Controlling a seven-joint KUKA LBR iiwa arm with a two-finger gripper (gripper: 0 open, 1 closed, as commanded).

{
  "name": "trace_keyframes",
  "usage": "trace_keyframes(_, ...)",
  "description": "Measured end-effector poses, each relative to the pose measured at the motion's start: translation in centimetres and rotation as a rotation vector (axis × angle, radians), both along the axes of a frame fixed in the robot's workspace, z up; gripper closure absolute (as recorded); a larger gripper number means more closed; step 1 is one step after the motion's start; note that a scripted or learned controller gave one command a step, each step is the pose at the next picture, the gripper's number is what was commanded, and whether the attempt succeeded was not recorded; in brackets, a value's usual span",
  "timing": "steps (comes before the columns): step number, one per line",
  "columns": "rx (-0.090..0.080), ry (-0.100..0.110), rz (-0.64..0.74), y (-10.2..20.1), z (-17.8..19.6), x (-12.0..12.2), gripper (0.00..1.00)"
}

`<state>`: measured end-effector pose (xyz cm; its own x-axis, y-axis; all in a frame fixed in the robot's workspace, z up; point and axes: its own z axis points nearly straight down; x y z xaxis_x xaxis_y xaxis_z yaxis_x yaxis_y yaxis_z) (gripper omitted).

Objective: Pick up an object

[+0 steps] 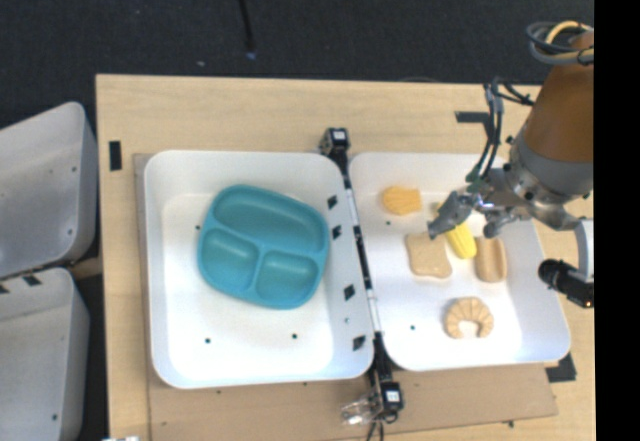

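From my remote station I place the gripper [470,214] low over the right bin [530,344], among the toy food pieces. I cannot tell its state from this slanted view: the dark wrist hardware hides the tips, so I do not assume a hold on anything.

The nearest candidate is the yellow piece [461,243], which lies directly under the gripper and is partly covered by it. Whether it is touched or merely overhung, I cannot tell. Just beside it on the left lies the flat tan slice [429,258], and on its right the tan roll [490,260]. The three sit close together, possibly touching.

Hazard 1: crowding. I judge that a closing stroke here could catch an edge of the slice or roll along with the yellow piece, giving an off-centre pinch that slips on lift.

Hazard 2: pushing. A descent slightly off target could shove the yellow piece sideways under a neighbour.

Hazard 3: small, rounded shape. The yellow piece may squirt out from between the pads.

The orange piece [401,200] and the croissant [468,317] lie apart from the cluster and look like easier targets. The left bin [170,349] holds a teal divided plate [263,246], well away from the gripper.
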<state>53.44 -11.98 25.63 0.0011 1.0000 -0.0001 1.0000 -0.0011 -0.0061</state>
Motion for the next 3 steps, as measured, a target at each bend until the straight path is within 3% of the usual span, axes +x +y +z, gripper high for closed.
trace_keyframes(1,-0.001,-0.007,0.002,0.0,0.3,0.2,0.0)
trace_keyframes(3,-0.001,-0.001,-0.001,0.6,-11.3,0.3,0.0)
